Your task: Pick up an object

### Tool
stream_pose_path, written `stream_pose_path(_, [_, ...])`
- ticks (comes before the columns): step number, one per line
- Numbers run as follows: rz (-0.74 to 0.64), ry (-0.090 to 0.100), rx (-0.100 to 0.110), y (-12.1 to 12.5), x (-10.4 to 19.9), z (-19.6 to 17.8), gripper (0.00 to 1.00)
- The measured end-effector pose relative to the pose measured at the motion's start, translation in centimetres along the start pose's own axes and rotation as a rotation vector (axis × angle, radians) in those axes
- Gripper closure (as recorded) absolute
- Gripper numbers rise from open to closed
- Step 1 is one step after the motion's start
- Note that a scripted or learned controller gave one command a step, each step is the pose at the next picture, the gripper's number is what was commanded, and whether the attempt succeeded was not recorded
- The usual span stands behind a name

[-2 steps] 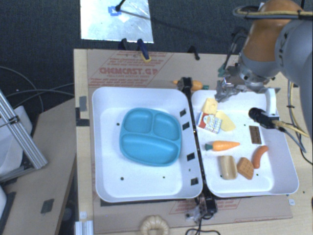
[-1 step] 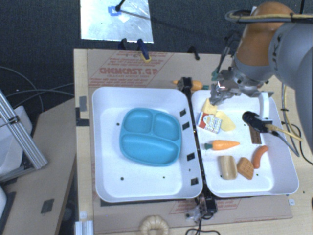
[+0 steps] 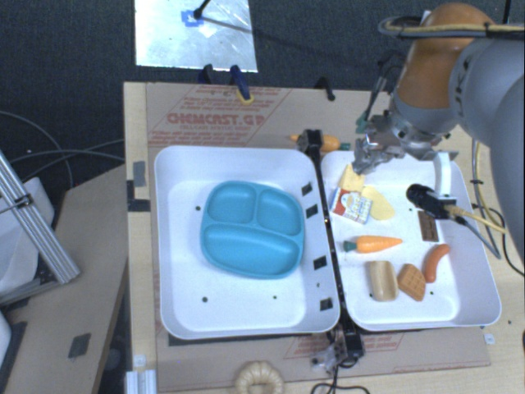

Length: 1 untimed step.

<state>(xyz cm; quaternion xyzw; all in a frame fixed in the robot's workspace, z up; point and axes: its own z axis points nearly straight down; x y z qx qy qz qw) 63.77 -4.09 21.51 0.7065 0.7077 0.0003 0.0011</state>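
Note:
My gripper (image 3: 367, 159) hangs over the back left corner of the right bin (image 3: 480, 298), just above a yellow cheese wedge (image 3: 352, 179). Nothing visibly hangs from it. In front of the wedge lie a small red and white carton (image 3: 353, 208) and a pale yellow chip (image 3: 380, 205). Nearer the front are a carrot (image 3: 376, 243), a tan bread roll (image 3: 381, 280), a brown cracker (image 3: 412, 282) and a reddish sausage (image 3: 435, 261). A dark brown bar (image 3: 426, 226) lies to the right.
The left bin (image 3: 176, 302) holds a blue divided plate (image 3: 252, 228). A small orange item (image 3: 329, 144) sits behind the bins by the divider. A pale ring (image 3: 261, 377) rests on the bench in front of the bins. My arm (image 3: 459, 72) looms over the right bin's back.

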Motion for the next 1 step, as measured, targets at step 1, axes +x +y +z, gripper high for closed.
stream_pose_path(1, [0.001, 0.000, 0.000, -0.06, -0.22, 0.00, 1.00])
